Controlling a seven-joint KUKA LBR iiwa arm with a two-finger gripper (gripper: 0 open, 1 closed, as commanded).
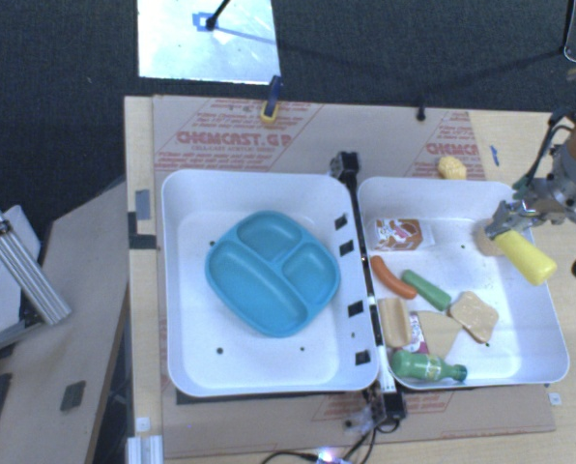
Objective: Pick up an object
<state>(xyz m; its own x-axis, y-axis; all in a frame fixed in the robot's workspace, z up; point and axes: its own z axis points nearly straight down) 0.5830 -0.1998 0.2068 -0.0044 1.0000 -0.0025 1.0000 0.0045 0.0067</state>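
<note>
My gripper hangs over the right edge of the right bin, reaching in from the right. Its fingers are shut on the upper end of a yellow cylinder, which slants down to the right and overlaps the bin's right rim, so it looks lifted off the floor. In the bin lie a printed packet, an orange-red sausage, a green pickle, a toast slice, a tan bread piece and a green bottle.
The left bin holds a blue divided plate. A small yellow item rests on the bench behind the right bin. A black divider with clips runs between the bins.
</note>
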